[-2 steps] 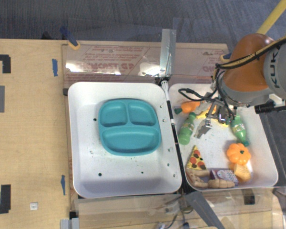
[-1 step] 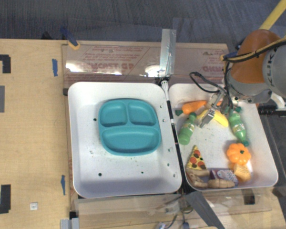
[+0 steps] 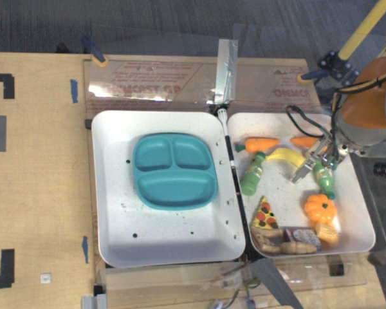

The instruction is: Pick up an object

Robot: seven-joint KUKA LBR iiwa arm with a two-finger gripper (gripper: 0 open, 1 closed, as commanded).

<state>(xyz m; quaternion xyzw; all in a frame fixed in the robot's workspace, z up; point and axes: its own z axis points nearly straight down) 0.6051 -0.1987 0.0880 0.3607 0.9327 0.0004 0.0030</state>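
Note:
My gripper [image 3: 312, 168] hangs low over the upper middle of the right bin [image 3: 363, 201], open, with nothing visibly held between its fingers. A yellow banana [image 3: 284, 156] lies just to its left. A small green vegetable [image 3: 325, 180] sits right beside its right finger; I cannot tell whether they touch. An orange carrot [image 3: 260, 145] lies at the bin's back. Near the left wall stands a tilted green bottle [image 3: 252, 176]. An orange pumpkin [image 3: 320, 208] sits in front of the gripper, and a pizza slice [image 3: 265, 215] lies to the front left.
A teal divided plate [image 3: 175, 170] lies in the left bin [image 3: 116, 224]. Bread-like toys [image 3: 289, 240] crowd the right bin's front edge. Another orange piece [image 3: 302, 141] lies behind the gripper. The arm's orange band [image 3: 367, 108] and cables hang over the bin's right side.

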